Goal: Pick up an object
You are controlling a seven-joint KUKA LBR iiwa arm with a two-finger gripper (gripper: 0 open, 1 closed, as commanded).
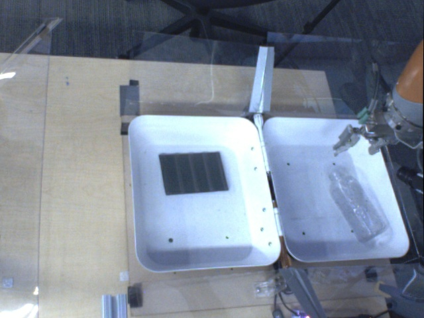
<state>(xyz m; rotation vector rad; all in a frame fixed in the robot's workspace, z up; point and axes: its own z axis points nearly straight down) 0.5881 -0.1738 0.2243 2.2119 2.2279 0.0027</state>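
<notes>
Here the worktop (73,177) carries two white bins. The left bin (146,244) holds a dark ribbed pad (194,173) near its centre. The right bin (298,244) holds a clear plastic bottle (356,204), lying flat toward 4 o'clock of that bin. The gripper (361,140) hangs at 1 o'clock of the right bin, fingers spread apart and holding nothing, up from the bottle's top end. Risks, as judged: the transparent bottle offers poor contrast, so descent may miss it; its rounded, smooth body may roll or slip from the closing fingers; the nearby bin wall may obstruct one finger.
</notes>
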